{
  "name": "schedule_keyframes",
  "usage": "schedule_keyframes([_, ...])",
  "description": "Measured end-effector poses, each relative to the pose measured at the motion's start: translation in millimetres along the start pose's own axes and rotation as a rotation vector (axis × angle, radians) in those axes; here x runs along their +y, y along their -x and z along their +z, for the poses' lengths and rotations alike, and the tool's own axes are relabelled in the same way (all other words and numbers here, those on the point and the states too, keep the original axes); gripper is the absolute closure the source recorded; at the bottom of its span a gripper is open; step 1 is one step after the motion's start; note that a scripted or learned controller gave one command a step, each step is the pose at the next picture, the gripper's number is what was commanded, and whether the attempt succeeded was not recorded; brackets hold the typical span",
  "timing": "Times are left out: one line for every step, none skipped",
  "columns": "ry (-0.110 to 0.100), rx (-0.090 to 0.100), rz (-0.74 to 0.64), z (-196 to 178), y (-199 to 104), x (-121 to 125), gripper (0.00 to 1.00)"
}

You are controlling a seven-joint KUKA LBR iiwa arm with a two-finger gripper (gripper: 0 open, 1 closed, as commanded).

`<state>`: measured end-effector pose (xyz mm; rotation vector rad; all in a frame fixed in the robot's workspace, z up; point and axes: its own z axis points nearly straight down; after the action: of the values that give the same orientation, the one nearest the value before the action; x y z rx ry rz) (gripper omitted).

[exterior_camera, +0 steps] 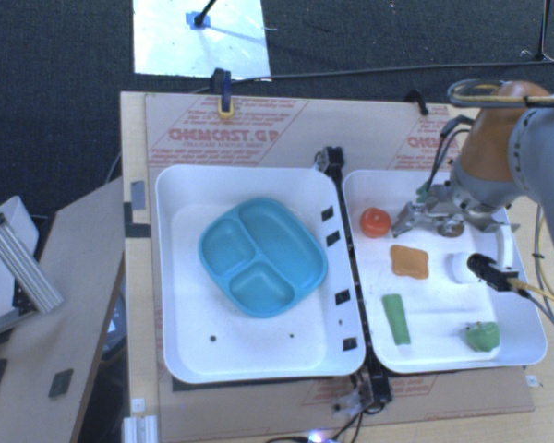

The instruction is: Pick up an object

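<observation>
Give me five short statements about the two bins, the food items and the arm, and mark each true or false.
1. The blue tray lies in the left bin. True.
2. The tomato lies in the left bin. False: it is in the right bin, near its upper left corner.
3. The orange piece lies between the tomato and the green stick. True.
4. The gripper hangs over the blue tray. False: it is over the upper part of the right bin, just right of the tomato.
5. The green lump sits in the right bin's upper left corner. False: it is near the lower right corner.
</observation>
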<state>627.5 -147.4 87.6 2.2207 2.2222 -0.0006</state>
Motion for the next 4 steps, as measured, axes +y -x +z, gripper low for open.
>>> schedule_keyframes([0.005, -0.001, 0.000, -14, 0, 2, 1.00])
schedule_keyframes([0.005, 0.000, -0.004, -58, -4, 4, 1.00])
schedule_keyframes([0.005, -0.001, -0.001, -104, 0, -1, 1.00])
schedule_keyframes([0.006, -0.001, -0.004, -152, 5, 7, 1.00])
